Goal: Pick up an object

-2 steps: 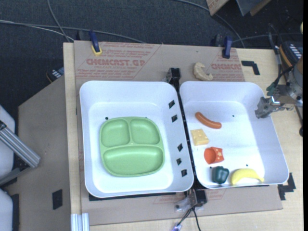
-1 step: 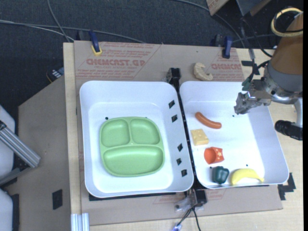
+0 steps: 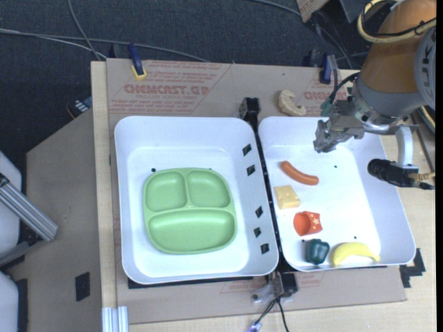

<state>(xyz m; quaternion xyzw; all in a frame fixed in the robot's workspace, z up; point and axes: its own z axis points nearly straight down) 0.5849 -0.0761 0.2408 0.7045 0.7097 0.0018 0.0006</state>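
Hand (image 3: 325, 142) hangs over right bin (image 3: 374, 213), upper right of frame, above sausage (image 3: 299, 173); grip state unclear. Holds nothing visible.

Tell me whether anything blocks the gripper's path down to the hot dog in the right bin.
Nothing visible does. The gripper hangs above bare floor of the right white bin, and the orange-red toy hot dog lies in the open just below-left of it in the view, apart from the yellow cheese block.
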